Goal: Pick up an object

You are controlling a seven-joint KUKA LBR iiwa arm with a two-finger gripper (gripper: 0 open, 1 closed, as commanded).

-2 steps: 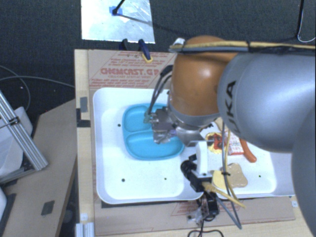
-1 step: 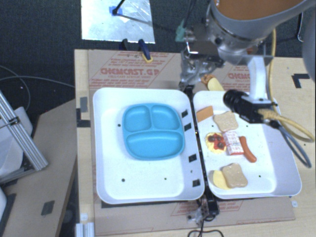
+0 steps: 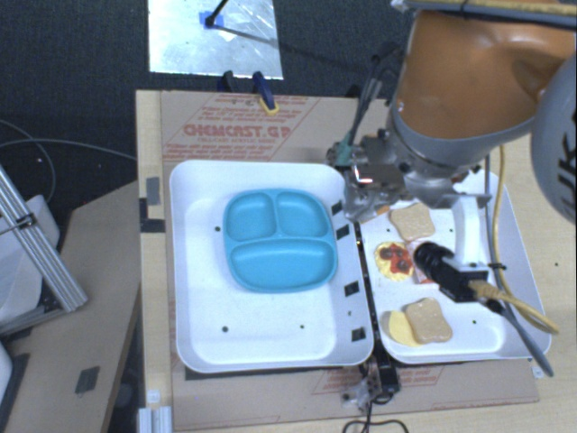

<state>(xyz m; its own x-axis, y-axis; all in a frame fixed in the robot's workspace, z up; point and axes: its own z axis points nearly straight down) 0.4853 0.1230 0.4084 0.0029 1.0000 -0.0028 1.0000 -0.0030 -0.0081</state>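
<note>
Right bin (image 3: 469, 343), candidate items:
- Toast slice A (image 3: 412, 221), far-left part of the bin, lying flat. Nearly square, so no clear long axis; its corners are turned slightly off the bin walls.
- Round piece with red topping (image 3: 394, 260), flat, just nearer the camera than slice A, close to the bin's left wall. No long axis.
- Toast slice B (image 3: 428, 320), near the bin's front wall, flat. Its long axis runs roughly far-to-near and leans a little toward the right at the near end.
- Pale yellow disc (image 3: 397, 328), touching slice B on its left; B partly overlaps it.

Jaws: low over the far-left corner of the right bin, by the divide between the bins, just beside slice A. The wrist body hides the tips, so I cannot tell whether they are spread or pressed together. Nothing is visible between them.

Arm (image 3: 478, 52): orange band fills the upper right.

Left bin (image 3: 194, 332): blue divided plate (image 3: 275, 242) in the middle, long axis left-right, two small wells on the far side and one long well on the near side.

Both bins sit on a printed cardboard sheet (image 3: 234, 120) on the tabletop (image 3: 99, 242).
</note>
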